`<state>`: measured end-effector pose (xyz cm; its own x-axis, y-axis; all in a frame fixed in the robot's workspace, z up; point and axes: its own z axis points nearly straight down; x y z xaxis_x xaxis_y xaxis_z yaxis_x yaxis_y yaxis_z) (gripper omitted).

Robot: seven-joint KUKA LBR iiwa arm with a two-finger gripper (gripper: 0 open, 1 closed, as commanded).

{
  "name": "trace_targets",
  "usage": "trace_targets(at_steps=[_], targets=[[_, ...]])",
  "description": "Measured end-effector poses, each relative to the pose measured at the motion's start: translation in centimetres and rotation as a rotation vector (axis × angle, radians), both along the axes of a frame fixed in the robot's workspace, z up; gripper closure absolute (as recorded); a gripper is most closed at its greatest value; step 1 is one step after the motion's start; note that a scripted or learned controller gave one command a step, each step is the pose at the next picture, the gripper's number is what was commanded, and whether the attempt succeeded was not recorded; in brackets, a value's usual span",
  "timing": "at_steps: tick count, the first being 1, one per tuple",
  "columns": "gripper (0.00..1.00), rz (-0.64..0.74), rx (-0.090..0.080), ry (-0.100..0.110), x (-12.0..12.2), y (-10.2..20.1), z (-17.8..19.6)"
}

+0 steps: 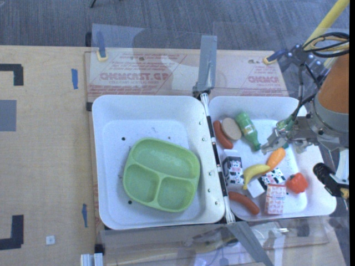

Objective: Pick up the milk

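Observation:
The milk (pixel 233 169), a small white carton with black cow patches, lies in the right bin (pixel 316 206) close to the divider. A second cow-patched carton (pixel 272 179) lies further right, beside a banana (pixel 255 172). My gripper (pixel 279 136) hangs over the upper middle of the right bin, just above an orange carrot (pixel 276 158) and to the right of a green bottle (pixel 248 131). It is up and to the right of the milk, apart from it, and nothing shows between its tips.
The right bin also holds a pink carton (pixel 275 198), a red pepper (pixel 298 183), a sausage (pixel 244 203) and a hot dog bun (pixel 227 132). A green divided plate (pixel 161 174) sits in the left bin (pixel 111 115). Cables (pixel 310 65) trail by the arm.

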<state>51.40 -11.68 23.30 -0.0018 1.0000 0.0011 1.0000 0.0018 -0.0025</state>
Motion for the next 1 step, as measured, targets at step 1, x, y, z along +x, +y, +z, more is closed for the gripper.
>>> trace_targets(at_steps=[1], targets=[[0.0,0.093,-0.002,-0.005,-2.52,-2.03,-13.61]])
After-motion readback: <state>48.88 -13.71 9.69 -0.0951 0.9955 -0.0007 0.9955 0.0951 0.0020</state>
